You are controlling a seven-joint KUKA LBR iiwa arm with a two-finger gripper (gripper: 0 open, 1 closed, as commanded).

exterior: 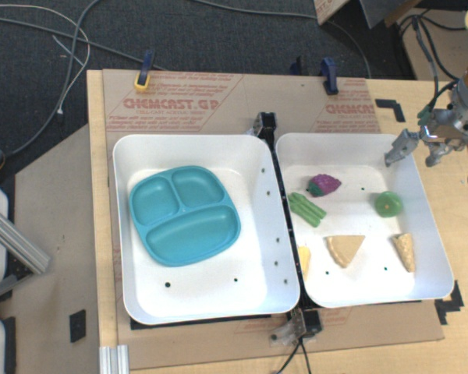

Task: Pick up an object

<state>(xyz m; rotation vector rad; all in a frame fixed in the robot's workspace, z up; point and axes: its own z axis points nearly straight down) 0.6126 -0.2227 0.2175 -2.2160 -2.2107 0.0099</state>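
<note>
Two shallow white bins sit side by side on a brown board, their inner rims meeting at a dark clamp strip down the middle. The left bin (pixel 132 232) holds a teal divided plate (pixel 186 214) that takes up its centre-left, leaving bare white floor along its right side and front. The right bin (pixel 433 248) has its things spread apart: a purple grape bunch (pixel 324 184) near the back left, a green ridged pod (pixel 306 209) just in front of it by the inner rim, a round green piece (pixel 388 203) toward the right, a tan wedge (pixel 345 249) in the middle front, a second tan wedge (pixel 405 251) near the right rim, and a yellow bit (pixel 303 260) against the inner rim. Open floor lies between most of them and along the back. The gripper (pixel 416 151) hovers over the bin's back right corner, its two metal fingers spread apart and holding nothing. The round green piece lies nearest, in front of it and slightly left; the grapes are further left, the wedges well forward. The toys look like smooth moulded plastic; the bins are glossy with rounded corners.
</note>
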